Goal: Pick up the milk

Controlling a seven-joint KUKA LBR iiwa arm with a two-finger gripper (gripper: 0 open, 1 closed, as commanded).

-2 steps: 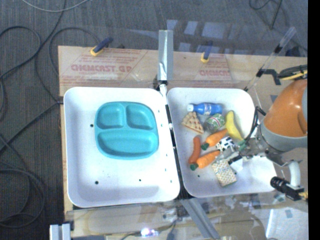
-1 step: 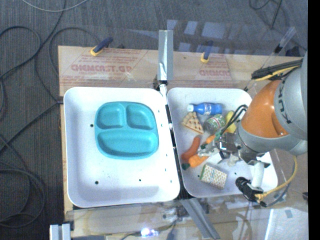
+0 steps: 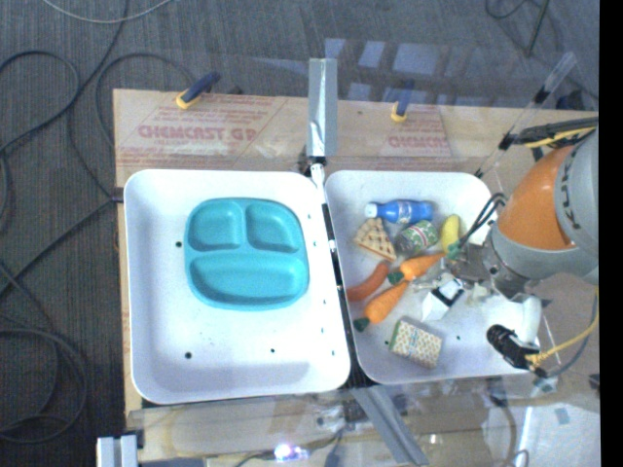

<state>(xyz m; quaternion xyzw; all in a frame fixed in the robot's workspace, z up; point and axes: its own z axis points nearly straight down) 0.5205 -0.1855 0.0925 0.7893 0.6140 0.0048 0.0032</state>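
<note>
Two white bins (image 3: 234,377) sit on the table; at the right bin's 4 o'clock, the end effector (image 3: 458,280) hovers by a white carton (image 3: 435,302), its finger state unclear.

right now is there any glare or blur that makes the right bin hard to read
Camera view: soft overall, fine detail smeared; the right bin and the left bin are bright white but not blown out; the gripper area is murky, with small white shapes there too blurred to identify; the blue tray reads cleanly.
</note>
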